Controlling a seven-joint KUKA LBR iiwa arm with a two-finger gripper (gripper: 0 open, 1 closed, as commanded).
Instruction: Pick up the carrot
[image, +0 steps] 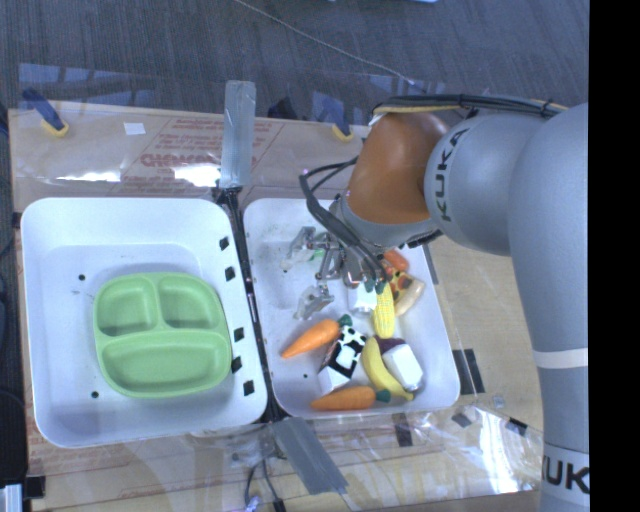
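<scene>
Two orange carrots lie in the right bin (262, 300). One carrot (311, 338) lies slanted near the bin's middle; the other carrot (343, 399) rests along the front wall. My gripper (310, 269) hangs over the back half of this bin, just behind the slanted carrot and apart from it. Its two metal fingers (316, 297) stand open with only bare bin floor between them. The orange wrist band (390, 170) and grey arm rise behind to the right.
Beside the carrots are a corn cob (384, 310), a banana (375, 372), a black-and-white block (346, 352), a white piece (406, 366) and a pizza-like toy (408, 290). The left bin (50, 250) holds a green divided plate (160, 335).
</scene>
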